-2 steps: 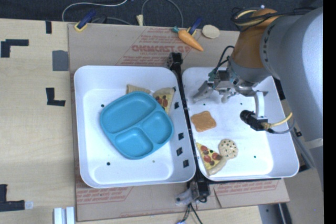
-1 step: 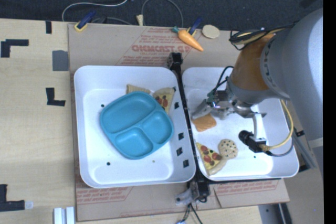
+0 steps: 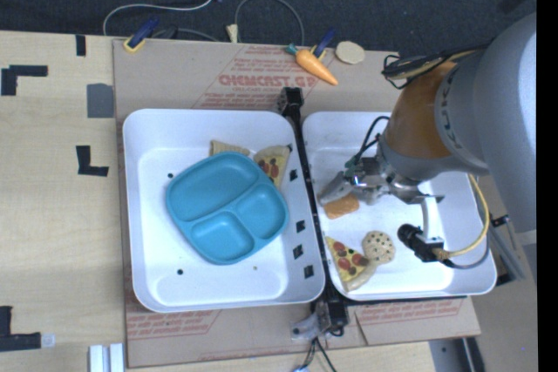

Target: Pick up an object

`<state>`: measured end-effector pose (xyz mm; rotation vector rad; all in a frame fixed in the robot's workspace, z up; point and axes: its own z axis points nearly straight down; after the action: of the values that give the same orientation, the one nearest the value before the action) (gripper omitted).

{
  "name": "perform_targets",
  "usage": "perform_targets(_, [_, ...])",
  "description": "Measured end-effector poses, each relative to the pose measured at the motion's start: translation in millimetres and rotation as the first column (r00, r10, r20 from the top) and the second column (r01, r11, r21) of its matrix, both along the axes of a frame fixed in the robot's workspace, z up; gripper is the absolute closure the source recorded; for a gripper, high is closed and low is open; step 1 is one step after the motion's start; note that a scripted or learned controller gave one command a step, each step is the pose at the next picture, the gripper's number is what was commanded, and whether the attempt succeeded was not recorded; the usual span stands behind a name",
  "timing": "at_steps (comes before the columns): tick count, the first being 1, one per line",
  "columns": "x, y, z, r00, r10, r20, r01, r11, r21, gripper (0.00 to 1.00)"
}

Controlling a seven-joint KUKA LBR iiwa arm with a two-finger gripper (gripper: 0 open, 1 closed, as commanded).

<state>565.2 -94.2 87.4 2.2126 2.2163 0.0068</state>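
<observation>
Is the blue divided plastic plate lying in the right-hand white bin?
No, the blue divided plastic plate lies in the left white bin, over pizza slices.

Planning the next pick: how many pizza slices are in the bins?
2. One toy pizza slice with red toppings lies near the front of the right white bin, beside a cookie. Another pokes out from behind the blue divided plastic plate in the left bin; more may hide beneath.

Robotics lab/test cell. Evidence: industrial arm (image 3: pixel 488 100) w/ exposed cabling; two white bins (image 3: pixel 139 187) clamped side by side left of the hand (image 3: pixel 336 187); black tape marks (image 3: pixel 87 161) on counter (image 3: pixel 52 231); toy food props, e.g. plastic carrot (image 3: pixel 316 65).
</observation>
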Motion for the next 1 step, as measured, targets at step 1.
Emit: perform_targets(1, [0.7, -6.1, 12.2, 1.0, -0.006, 0.004, 0.006, 1.0, -0.009, 1.0])
